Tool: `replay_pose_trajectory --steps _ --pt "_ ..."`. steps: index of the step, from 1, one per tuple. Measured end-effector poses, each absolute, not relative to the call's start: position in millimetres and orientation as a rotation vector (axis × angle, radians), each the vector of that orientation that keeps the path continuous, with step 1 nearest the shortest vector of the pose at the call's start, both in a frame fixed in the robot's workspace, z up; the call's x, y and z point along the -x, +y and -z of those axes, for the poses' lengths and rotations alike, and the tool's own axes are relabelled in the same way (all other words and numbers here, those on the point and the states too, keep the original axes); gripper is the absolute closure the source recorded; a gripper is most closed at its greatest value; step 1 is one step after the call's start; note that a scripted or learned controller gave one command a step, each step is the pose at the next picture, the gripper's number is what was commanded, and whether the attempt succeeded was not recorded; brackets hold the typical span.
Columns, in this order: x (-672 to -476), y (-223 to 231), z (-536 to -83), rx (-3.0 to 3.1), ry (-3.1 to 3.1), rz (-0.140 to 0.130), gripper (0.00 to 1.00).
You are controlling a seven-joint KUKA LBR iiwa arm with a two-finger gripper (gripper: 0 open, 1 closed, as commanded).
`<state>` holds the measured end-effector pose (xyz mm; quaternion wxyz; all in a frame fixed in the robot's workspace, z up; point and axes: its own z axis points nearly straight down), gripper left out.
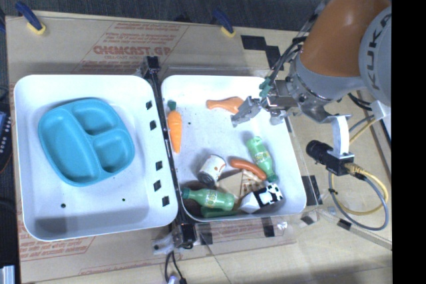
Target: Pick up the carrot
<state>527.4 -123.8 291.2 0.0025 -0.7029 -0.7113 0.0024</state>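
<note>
1. Nearest the camera: a green bottle (pixel 210 200) lay on its side at the right bin's (pixel 200 86) near edge, glossy, its far end partly hidden among clutter.
2. The carrot (pixel 175 130) lay along that bin's left wall, orange and tapered, green top pointing away, clear of everything.
3. The gripper (pixel 243 112) hovered near the far wall, just beside an orange drumstick-shaped toy (pixel 224 104); nothing sat between its fingers, opening too small to judge.
4. Also there: a tipped can (pixel 213 169), a hot dog (pixel 247 167), a second green bottle (pixel 259 152) and a black-and-white piece (pixel 269 195), overlapping, shapes hard to separate.
5. The left bin (pixel 40 219) held a smooth blue divided plate (pixel 86 140).
</note>
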Motion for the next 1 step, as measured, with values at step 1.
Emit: replay_pose_trajectory --steps 1 --pt "-555.6 -47.5 -189.7 2.223 -2.203 -0.018 0.0"
